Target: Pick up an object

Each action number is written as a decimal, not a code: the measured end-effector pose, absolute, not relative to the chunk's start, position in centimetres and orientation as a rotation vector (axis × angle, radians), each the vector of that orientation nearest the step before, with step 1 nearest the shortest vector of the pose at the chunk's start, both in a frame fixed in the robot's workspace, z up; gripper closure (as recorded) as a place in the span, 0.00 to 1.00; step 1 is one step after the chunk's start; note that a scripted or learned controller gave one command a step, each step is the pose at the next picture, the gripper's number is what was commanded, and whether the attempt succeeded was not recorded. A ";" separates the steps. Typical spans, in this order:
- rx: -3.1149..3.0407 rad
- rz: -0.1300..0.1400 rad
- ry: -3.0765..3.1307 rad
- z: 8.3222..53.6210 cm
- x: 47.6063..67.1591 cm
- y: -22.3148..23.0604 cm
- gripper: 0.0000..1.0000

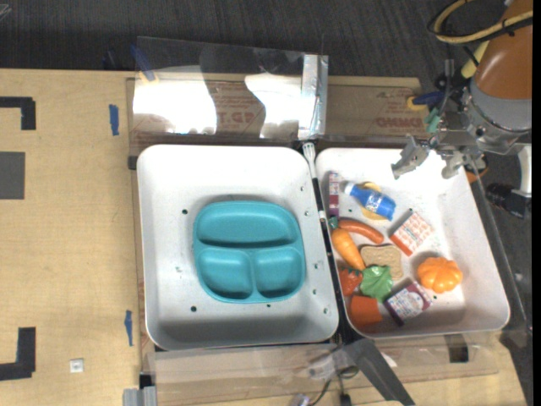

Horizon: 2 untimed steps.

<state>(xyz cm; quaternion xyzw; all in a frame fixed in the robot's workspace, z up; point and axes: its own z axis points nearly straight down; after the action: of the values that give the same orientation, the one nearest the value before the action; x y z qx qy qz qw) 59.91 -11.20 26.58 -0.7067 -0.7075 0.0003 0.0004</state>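
Nearest the camera, along the front of the right bin (490, 307): a red-orange piece (364, 310) against the front wall, a small purple packet (407, 301) just beside it, tilted, and a green leafy piece (377, 281) touching both from behind. Slightly further in, an orange pumpkin-like toy (439, 273) toward the right, apart from the packet. Behind the green piece, a slice of brown toast (382, 259), overlapped at its left by a carrot (347, 249) lying at a slant close to the bin's left wall. Beyond that, a red sausage-shaped piece (361, 229) and, to its right, a red-and-white wrapper (412, 231), tilted. Further back still, a blue-and-white bottle (373, 200) lying on its side, and a slim tube (333, 192) set along the left wall. In the left bin (161, 252), level with all this, a teal divided tray (249, 249) with three compartments, roughly centred. At the far end of the right bin, over its back right corner, the gripper (428, 156), fingers spread apart with nothing between them, well clear of the toys and nearest the bottle. Above it, the grey wrist and orange band of the arm (505, 74), reaching in from the right. Behind both bins, a clear plastic sheet (228, 91) on brown cardboard.
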 end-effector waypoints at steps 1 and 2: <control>-2.022 0.009 -2.391 13.5 62.3 -12.6 0.00; -1.916 -0.005 -2.498 8.8 65.3 -11.4 0.00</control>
<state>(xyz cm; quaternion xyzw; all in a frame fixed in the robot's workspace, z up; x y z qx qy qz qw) 65.30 -11.43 8.77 -0.6086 -0.7935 -0.0017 -0.0032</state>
